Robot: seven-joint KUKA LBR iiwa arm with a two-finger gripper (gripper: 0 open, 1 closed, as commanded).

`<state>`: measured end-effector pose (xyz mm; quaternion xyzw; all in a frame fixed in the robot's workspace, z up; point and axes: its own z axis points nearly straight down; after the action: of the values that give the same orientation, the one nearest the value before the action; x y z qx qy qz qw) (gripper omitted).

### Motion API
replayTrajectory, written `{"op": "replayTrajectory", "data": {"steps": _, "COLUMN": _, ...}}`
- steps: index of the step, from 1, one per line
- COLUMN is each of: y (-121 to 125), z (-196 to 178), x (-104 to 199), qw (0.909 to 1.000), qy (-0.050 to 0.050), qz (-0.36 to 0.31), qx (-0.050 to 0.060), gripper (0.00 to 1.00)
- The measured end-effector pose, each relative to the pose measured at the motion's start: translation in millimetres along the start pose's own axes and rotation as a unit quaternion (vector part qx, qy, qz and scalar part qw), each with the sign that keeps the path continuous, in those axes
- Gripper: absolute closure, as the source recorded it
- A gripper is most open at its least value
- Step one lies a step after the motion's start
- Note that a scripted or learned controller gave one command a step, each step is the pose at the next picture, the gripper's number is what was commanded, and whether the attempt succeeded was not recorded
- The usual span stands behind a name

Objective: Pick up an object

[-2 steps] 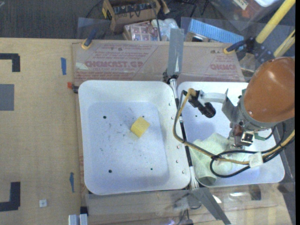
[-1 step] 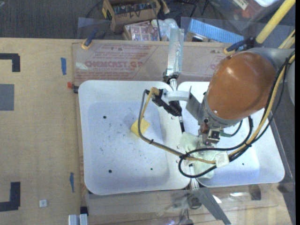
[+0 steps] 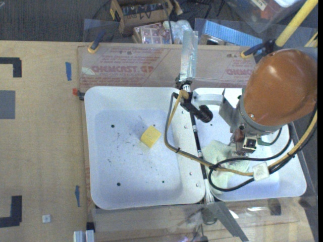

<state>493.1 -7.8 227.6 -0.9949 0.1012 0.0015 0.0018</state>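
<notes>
Now the arm (image 3: 275,87) hangs low over the right bin (image 3: 295,185), its big orange band turned straight up at the camera, and that is the trouble: the wrist sits squarely on top of whatever it is working on. The gripper (image 3: 241,146) is tucked beneath that bulk, and whether it is apart or together cannot be told from this angle. A pale, greenish-white thing (image 3: 218,150) lies on the right bin's floor just beside the wrist, but its outline is soft and partly under the cables (image 3: 237,171), so what it is stays unclear. Those black and yellow cables loop across the divide between the bins, trailing slack, likely so the arm can reach either side.

Over in the left bin (image 3: 101,115), a small yellow block (image 3: 150,136) sits alone near the middle, tilted slightly, well apart from the arm and plainly free to be taken. Judging by the pose, though, the arm is committed to the right side. Behind the bins, a cardboard panel (image 3: 131,67) stands as a backstop, clipped in place.
</notes>
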Motion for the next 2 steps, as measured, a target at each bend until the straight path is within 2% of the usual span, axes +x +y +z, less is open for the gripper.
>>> {"op": "replayTrajectory", "data": {"steps": 1, "y": -1.6, "z": -9.0, "x": -0.1, "qw": 1.0000, "qy": -0.002, "qz": 0.001, "qx": 0.002, "gripper": 1.00}}
{"op": "replayTrajectory", "data": {"steps": 2, "y": 41.0, "z": -9.4, "x": 20.2, "qw": 1.0000, "qy": 0.002, "qz": -0.002, "qx": 0.001, "gripper": 1.00}}
